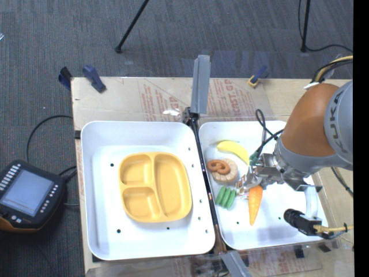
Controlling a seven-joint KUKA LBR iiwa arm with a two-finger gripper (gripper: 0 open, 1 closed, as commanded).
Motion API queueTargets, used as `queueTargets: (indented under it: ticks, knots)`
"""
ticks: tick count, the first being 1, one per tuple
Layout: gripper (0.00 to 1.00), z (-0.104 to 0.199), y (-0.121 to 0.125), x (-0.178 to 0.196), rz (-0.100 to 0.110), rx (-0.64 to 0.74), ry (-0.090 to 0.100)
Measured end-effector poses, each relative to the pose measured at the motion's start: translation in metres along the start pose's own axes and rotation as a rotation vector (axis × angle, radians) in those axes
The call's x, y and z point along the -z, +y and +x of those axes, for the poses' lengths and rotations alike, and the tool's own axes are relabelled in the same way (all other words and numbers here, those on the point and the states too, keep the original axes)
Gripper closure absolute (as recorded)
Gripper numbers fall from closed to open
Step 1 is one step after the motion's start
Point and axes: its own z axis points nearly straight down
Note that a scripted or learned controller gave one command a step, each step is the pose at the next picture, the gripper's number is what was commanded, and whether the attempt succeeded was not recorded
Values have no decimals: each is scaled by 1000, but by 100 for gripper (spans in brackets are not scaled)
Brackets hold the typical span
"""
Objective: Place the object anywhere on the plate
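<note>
Carrot point(254, 205) lies in the right bin point(271, 238), beside the green beans point(226, 197), far from the plate point(155, 186) in the left bin. Gripper point(249, 180) hovers at its top end; I cannot tell its jaws. Placing is not yet done.

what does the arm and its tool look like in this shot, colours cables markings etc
The arm is bulky and rounded, with a broad orange band and grey casing bearing dark lettering at the right edge. Black cables loop along its left side, and yellow and black ones run near its top. The tool is a small boxy block of grey metal and dark parts; its finer details are too small to make out.
</note>
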Motion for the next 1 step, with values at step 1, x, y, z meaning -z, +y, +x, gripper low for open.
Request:
queueTargets:
  ticks: [1]
  knots:
    - [0,0,0,0,0,0,0]
